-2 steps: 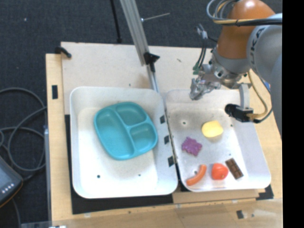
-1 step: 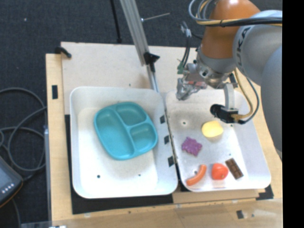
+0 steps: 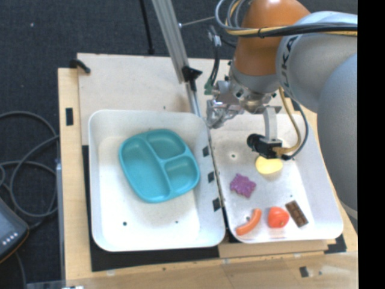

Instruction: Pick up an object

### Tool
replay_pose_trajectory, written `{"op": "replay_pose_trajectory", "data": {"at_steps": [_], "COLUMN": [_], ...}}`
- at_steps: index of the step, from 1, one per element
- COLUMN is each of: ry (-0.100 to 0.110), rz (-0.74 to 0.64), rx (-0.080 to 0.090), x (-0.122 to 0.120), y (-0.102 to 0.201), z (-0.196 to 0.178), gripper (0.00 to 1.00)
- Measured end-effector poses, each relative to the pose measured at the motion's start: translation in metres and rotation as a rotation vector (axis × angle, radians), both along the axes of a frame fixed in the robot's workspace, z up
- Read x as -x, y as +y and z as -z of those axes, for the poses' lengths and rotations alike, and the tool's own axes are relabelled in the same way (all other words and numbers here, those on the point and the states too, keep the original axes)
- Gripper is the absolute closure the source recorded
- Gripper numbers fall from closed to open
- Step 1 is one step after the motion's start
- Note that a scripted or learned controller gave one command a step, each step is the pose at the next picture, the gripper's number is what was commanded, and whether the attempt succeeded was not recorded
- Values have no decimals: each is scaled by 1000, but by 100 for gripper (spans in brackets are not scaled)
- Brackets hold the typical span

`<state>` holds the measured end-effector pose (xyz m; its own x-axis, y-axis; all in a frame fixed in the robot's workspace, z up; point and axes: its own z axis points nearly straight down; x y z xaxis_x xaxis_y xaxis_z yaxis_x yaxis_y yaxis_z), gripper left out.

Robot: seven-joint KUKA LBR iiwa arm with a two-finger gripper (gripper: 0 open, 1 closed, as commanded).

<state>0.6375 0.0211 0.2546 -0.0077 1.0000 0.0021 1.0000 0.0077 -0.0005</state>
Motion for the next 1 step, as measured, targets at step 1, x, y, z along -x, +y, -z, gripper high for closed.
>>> {"op": "replay_pose_trajectory", "data": {"at_steps": [1], "ry": [2], "rz": [0], "rx": [1], "x": [6], "y": [45], "z": [-2], "gripper": [100]}}
